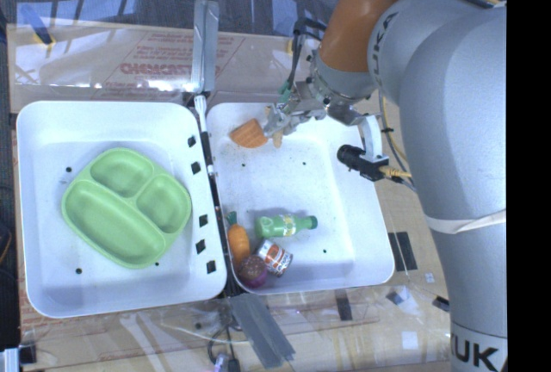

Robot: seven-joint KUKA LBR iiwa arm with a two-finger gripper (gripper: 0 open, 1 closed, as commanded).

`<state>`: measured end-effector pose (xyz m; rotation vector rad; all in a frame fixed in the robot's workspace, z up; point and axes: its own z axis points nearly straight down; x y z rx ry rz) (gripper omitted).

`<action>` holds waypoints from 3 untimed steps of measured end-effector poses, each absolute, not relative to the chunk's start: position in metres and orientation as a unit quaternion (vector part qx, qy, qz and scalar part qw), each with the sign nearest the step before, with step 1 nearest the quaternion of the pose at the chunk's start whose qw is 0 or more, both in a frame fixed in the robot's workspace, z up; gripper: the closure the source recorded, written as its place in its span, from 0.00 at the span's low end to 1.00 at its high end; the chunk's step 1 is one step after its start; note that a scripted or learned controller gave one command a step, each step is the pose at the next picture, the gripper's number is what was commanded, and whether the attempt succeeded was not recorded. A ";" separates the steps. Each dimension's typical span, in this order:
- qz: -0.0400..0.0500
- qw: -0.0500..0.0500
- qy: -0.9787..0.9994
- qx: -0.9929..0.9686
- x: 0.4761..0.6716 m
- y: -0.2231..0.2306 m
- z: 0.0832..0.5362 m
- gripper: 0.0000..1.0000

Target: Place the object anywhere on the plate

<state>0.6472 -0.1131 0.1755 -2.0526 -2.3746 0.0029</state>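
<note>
Two white bins sit side by side; your green plate (126, 205) lies in the left bin (43, 125). Near the right bin's (344, 189) far edge rests an orange piece (249, 134), the gripper (280, 122) just beside it; I cannot tell its state. It looks light and rigid; grasp across its narrow width.

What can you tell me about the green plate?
The green plate is light green and looks like smooth plastic. It has rounded corners and three sections: one long one and two smaller ones. It lies flat, turned at a slant, in the left white bin, a little left of the middle. It rests on the bin's floor, and no food or toys sit on it. The gripper is over in the other bin.
</note>
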 end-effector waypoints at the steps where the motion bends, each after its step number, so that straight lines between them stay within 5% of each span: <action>1: 0.000 0.000 -0.795 -0.607 0.657 -0.059 0.192 1.00; 2: 0.001 0.001 -0.825 -0.564 0.582 -0.011 0.191 1.00; 3: 0.001 0.002 -0.920 -0.393 0.566 0.042 0.191 1.00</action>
